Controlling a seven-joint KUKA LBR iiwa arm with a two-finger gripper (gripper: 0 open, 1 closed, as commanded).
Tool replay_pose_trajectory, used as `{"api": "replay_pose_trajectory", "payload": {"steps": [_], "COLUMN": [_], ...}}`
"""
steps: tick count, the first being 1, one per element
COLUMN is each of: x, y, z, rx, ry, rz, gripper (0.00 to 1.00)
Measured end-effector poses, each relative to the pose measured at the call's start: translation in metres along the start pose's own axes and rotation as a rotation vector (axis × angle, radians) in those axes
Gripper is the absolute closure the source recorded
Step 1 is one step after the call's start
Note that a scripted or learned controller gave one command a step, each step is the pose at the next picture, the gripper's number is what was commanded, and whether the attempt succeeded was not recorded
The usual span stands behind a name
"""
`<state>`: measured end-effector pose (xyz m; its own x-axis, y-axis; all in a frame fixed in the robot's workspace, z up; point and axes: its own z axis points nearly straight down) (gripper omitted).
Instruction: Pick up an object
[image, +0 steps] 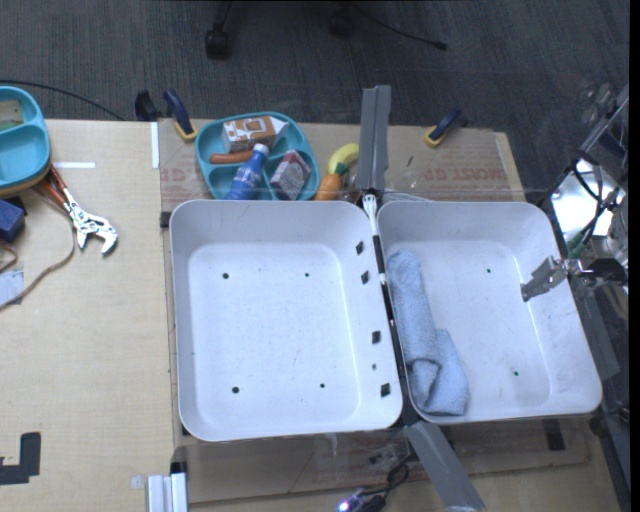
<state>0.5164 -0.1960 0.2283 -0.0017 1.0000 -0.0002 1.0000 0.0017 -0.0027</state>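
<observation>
A light blue-grey cloth (424, 340) lies crumpled lengthwise in the right bin (500, 400), along its left wall, with its thicker folded end toward the front. My gripper (543, 279) reaches in over the right bin's right rim, low above the bin floor. It is well to the right of the cloth and apart from it. Nothing shows in its grasp. The arm's body (597, 225) sits at the right edge, partly cut off.
The left bin (270, 400) stands beside the right one, joined at a clipped divider (376, 300). Behind the bins sit a teal tray (212, 150) of small items, a banana (343, 157) and clamps. A wrench (92, 230) lies on the wooden table at left.
</observation>
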Motion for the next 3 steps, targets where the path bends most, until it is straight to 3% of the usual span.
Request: {"api": "replay_pose_trajectory", "payload": {"steps": [1,2,3], "x": [-0.026,0.096,0.042], "y": [-0.039,-0.023,-0.004], "z": [0.068,0.137,0.037], "rx": [0.000,0.000,-0.002], "ry": [0.001,0.000,-0.001], "rz": [0.069,0.281,0.387], "gripper": [0.00,0.00,0.00]}}
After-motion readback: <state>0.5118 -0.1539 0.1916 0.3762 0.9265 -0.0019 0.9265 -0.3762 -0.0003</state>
